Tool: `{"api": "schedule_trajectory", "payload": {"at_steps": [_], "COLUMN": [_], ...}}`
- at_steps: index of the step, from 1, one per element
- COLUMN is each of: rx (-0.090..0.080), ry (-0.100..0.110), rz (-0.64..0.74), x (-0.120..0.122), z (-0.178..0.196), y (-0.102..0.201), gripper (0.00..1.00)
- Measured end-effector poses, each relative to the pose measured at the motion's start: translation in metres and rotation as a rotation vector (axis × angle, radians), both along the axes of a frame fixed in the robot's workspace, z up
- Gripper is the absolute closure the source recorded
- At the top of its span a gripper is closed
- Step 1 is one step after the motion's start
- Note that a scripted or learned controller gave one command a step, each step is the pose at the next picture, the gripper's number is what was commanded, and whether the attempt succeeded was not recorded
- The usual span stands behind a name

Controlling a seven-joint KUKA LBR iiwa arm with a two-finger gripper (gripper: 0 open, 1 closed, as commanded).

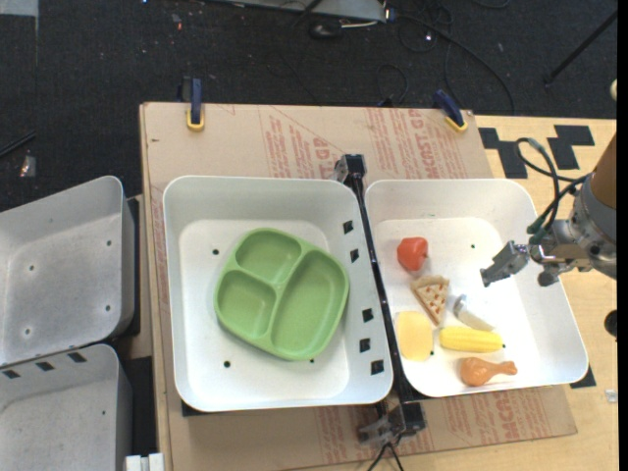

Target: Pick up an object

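A: Where's the gripper (pixel 498 266)?

B: Right of centre in the frame, over the right bin (pixel 549 361), coming in from the arm (pixel 589 229) at the right edge. Its dark fingers point left. I cannot tell whether they are open or closed, and nothing shows between them.

A: And the things to pick?

B: All in the right bin, left of and below the gripper. A red piece (pixel 413 253) sits toward the upper left. Below it lies a tan wedge (pixel 432 297), then a pale yellow piece (pixel 414 336) against the divider. A small grey-white item (pixel 468 314) lies just right of the wedge. A yellow corn-like piece (pixel 471 340) sits under that, and an orange drumstick (pixel 484 370) is lowest.

A: The left bin (pixel 186 263)?

B: It holds a green tray (pixel 283 292) with three compartments, tilted.

A: Any writing?

B: Red printing runs across the cardboard (pixel 285 135) under the bins, upside down. I can't read it reliably.
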State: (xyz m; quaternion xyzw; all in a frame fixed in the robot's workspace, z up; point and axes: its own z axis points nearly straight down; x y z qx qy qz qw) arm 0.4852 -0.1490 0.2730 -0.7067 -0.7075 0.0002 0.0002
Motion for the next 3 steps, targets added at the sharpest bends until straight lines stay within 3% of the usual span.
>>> {"api": "schedule_trajectory", "payload": {"at_steps": [2, 3], "rx": [0.002, -0.005], "ry": [0.005, -0.013], "rz": [-0.004, -0.004], "x": [-0.006, -0.001], "z": [-0.118, -0.161], "y": [-0.011, -0.009], "gripper": [0.0, 0.0]}}
